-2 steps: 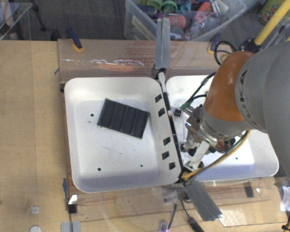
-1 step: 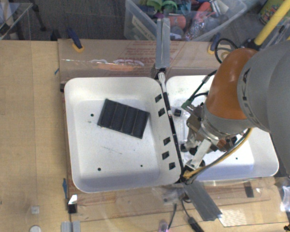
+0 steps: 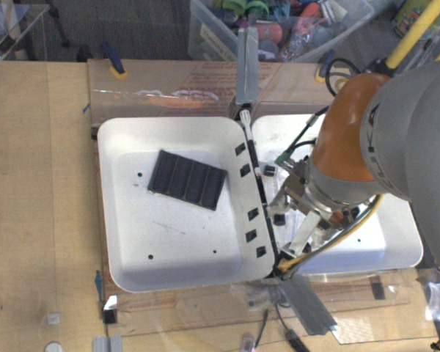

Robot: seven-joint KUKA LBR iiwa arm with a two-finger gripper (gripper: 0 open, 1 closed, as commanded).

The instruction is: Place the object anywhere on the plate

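End effector (image 3: 293, 222) low over the left part of the right bin (image 3: 403, 251), close beside the seam where the two bins meet. Mostly hidden under the wrist and a tangle of cables; open or closed: cannot tell, and nothing seen in its grasp.

Grey arm (image 3: 418, 116) reaching in from the right, bulky, covering much of the right bin. Orange band (image 3: 348, 130) just above the wrist, over the bin's upper left area. Yellow and black cables (image 3: 330, 244) looping beneath the wrist towards the bin's near rim.

Dark ribbed slab (image 3: 187, 180), rectangular, flat on the floor of the left bin (image 3: 132, 273). Position: upper middle of that bin, turned at a slight slant, its right end lower than its left. Well apart from the end effector, with the bin seam between them, and clear of every bin wall.

Row of small black clips (image 3: 251, 196) along the seam, from the far edge down to the near edge.

Both bins on a pale wooden tabletop (image 3: 37, 196). Behind the bins, at the far edge, a clear tub of coloured toys (image 3: 279, 6)
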